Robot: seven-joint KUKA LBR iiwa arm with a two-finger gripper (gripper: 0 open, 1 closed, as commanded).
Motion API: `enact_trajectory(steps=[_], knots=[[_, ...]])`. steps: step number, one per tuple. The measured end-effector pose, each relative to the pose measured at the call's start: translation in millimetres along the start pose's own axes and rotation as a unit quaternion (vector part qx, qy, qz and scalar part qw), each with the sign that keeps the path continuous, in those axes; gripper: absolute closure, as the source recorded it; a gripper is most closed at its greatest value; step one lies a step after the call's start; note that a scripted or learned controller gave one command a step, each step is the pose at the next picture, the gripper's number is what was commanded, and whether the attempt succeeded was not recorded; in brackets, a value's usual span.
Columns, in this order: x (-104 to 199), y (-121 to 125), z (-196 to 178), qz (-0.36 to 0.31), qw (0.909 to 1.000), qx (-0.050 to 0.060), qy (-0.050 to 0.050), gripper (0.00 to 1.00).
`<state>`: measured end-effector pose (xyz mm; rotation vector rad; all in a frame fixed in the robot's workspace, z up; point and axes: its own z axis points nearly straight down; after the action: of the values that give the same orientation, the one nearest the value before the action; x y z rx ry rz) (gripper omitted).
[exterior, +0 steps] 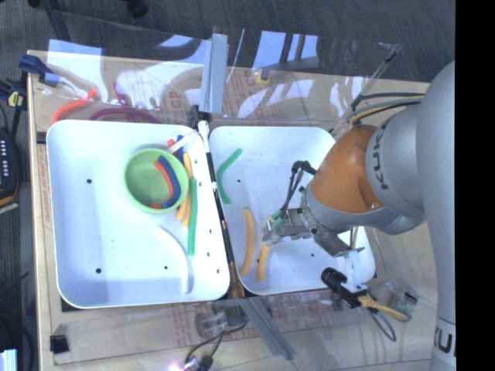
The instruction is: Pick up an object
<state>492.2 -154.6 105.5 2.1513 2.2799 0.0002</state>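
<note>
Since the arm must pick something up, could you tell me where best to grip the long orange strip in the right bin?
Probably mid-length on the long orange strip, coming straight down with the fingers closing across its narrow width. It lies flat and lengthwise on the right white bin, apart from the green curved strip; a shorter orange piece sits close beside its lower end.

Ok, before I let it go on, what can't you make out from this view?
- Gripper: small and blurred, partly under the wrist; open or shut can't be told, nor whether it holds anything.
- Right bin: its right part is hidden by the arm.
- Green bowl: the strips inside and behind it overlap, so their count is unclear.
- White piece in the left bin: barely stands out from the floor.
</note>
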Motion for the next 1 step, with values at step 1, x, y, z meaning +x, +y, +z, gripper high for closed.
enact_trajectory(steps=[1], knots=[[0.1, 0.0, 0.0, 0.0, 1.0, 0.0, 0.0, 0.0]])
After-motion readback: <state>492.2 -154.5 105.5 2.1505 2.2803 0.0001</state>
